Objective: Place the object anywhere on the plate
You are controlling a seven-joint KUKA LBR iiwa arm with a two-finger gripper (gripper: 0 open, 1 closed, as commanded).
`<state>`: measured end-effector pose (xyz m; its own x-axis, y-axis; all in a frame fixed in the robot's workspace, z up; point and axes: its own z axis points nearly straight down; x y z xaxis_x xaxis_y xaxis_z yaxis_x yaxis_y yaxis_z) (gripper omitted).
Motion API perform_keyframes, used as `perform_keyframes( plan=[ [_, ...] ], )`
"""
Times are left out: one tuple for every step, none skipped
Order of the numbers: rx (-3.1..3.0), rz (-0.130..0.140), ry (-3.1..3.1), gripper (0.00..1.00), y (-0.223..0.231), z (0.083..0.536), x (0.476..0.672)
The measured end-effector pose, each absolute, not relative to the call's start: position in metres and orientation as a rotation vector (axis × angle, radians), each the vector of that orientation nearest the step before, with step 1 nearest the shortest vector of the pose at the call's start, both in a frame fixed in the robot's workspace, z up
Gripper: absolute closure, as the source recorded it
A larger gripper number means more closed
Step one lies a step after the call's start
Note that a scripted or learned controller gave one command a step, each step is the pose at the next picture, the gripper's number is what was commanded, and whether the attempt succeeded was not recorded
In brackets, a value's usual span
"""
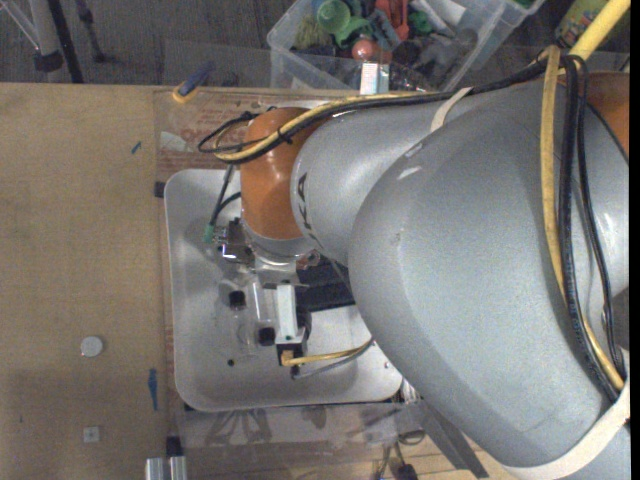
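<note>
My arm reaches in from the right and covers most of the bench. Its orange band (272, 190) sits above the left white bin (190, 298). Below the band, the gripper (248, 320) points down into that bin, close to the floor. A small green piece (210, 234) peeks out at the left edge of the wrist; I cannot tell what it is. A dark flat shape (325, 294) lies in the bin just right of the gripper, partly under the arm.
The grey arm body (470, 268) hides the right bin and much of the left one. A clear tub of mixed toys (390, 18) stands behind the bench. Bare wooden board (80, 218) spreads to the left, with a small grey disc (91, 346) on it.
</note>
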<state>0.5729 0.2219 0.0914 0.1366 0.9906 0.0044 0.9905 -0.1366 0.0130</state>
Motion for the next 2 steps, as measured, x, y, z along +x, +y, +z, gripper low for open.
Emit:
perform_keyframes(
  plan=[
    [2.364, 0.015, 2.059, 0.00, 0.221, 0.090, 0.572],
    [2.547, 0.014, 1.840, 0.00, 0.225, 0.089, 0.591]
  ],
)
